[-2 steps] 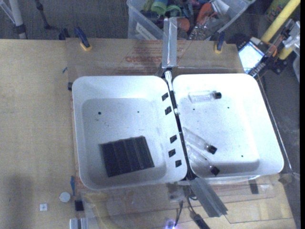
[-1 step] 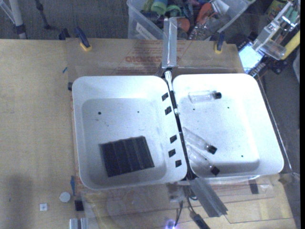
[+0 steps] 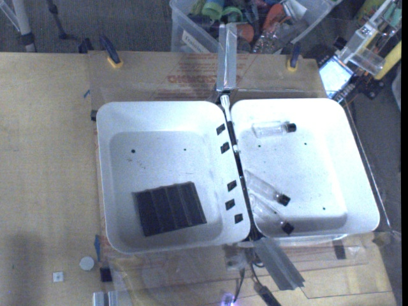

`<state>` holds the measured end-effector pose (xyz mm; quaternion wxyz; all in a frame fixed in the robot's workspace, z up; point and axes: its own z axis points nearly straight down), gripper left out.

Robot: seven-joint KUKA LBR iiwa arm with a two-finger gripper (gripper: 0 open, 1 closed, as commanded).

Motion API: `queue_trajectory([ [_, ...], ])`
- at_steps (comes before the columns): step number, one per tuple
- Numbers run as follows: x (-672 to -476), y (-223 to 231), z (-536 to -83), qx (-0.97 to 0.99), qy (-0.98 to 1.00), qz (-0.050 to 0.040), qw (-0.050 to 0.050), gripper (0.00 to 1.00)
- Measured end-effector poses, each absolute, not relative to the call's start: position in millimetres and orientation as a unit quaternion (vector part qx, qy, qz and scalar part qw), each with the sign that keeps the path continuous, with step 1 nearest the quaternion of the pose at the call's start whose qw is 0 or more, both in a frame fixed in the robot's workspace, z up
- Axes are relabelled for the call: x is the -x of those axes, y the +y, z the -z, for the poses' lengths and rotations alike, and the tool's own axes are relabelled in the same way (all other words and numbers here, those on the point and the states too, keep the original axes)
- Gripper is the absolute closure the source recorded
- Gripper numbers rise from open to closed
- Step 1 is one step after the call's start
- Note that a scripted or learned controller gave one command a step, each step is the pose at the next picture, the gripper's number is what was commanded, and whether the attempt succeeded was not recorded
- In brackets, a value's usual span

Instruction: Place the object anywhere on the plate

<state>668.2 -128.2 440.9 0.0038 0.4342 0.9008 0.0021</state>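
Observation:
A black ridged square plate (image 3: 171, 208) lies flat in the front part of the left bin (image 3: 115, 126). In the right bin (image 3: 331, 171), a clear vial with a black cap (image 3: 273, 129) lies on its side near the back. A second clear vial (image 3: 262, 189) lies at a slant by the bin's left wall, its black cap pointing front-right. Another small black cap (image 3: 287, 227) shows at the front wall; the clear body attached to it is hard to make out.
A metal bar (image 3: 226, 56) runs from the back down to the divide between the bins. A clear tub of colourful items (image 3: 255, 5) stands behind the bench. Small loose bits (image 3: 86, 262) lie on the bench at the front left.

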Motion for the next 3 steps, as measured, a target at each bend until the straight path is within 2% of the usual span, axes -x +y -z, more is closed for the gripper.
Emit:
queue_trajectory([
  [3,-671.7,-125.5,-476.5,-0.432,0.902,-0.0073,0.017,1.00],
])
